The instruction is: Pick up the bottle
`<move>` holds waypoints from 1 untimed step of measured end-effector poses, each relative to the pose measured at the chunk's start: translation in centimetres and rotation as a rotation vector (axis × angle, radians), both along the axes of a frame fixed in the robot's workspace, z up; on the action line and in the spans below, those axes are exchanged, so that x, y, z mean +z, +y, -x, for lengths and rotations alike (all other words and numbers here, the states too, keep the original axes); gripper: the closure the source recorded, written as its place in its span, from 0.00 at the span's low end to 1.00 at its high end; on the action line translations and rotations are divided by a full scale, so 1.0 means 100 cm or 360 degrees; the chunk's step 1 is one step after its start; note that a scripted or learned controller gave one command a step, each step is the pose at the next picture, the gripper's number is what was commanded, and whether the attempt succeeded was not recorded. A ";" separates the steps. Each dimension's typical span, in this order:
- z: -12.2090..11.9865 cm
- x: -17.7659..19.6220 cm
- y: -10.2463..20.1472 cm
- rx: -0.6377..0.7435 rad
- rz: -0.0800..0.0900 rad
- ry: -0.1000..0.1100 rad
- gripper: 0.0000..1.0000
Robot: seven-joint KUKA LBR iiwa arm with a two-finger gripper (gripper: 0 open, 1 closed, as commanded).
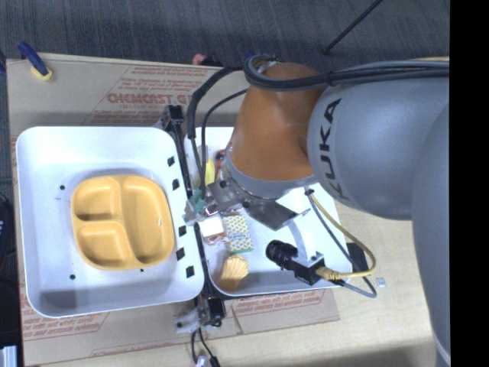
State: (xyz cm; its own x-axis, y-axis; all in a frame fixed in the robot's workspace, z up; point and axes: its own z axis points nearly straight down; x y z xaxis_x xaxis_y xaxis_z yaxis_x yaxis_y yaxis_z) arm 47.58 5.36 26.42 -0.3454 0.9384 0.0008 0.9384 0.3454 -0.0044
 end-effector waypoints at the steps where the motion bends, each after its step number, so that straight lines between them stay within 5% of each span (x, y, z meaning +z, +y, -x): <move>1: 0.000 -0.034 0.047 0.0289 -0.0001 0.0002 1.00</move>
